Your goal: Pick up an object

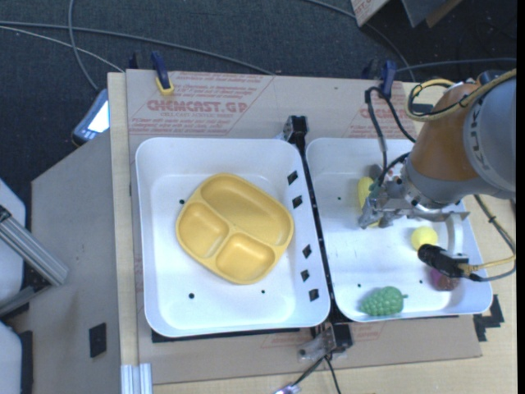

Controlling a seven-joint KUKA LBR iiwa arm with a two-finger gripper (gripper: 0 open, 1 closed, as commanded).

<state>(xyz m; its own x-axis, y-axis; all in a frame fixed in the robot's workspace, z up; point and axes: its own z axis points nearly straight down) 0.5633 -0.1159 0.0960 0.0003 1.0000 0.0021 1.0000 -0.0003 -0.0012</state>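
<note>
The gripper (373, 212) is hovering low in the right bin (344, 261) beside a yellow object (365, 190), its grasp impossible to tell; the board (246, 105) behind is reading "CHEMCAST GP".

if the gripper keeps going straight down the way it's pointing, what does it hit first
Most likely the yellow object right beside the gripper in the right bin, or the bin floor next to it. Depth is hard to judge from this slanted view, so it may just miss the object.
</note>
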